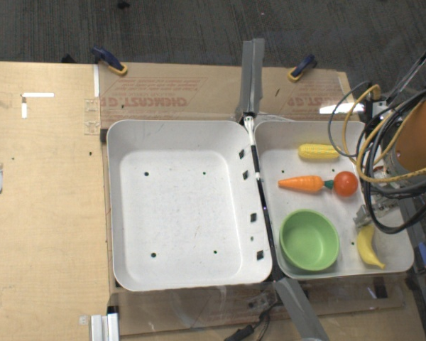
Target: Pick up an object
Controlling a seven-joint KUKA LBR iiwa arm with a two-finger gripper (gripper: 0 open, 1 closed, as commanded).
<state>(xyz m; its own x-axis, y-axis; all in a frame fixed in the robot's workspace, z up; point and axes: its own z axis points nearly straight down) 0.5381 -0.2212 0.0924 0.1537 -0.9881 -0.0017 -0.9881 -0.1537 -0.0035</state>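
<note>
Hovering at the right bin's (405,261) edge, the jaws (363,219) sit just above the banana (370,249); whether they're apart, I can't tell. Carrot (302,184), tomato (346,183), corn (318,152) and green bowl (309,241) lie leftward. Nothing looks lifted yet.

We are counting two white bins sitting side by side on the counter (42,212): the left bin (128,190) and the right bin (270,144). In the right bin we are seeing five things in all: one corn cob (318,152), one carrot (302,184), one tomato (346,183), one green bowl (309,241) and one banana (370,248). We are counting two clamps gripping the far edge of the cardboard sheet (170,94): a left clamp (109,60) and a right clamp (302,67). We are also seeing one grey arm with an orange band (415,137) at the right, trailing a bundle of cables (369,155)
</note>
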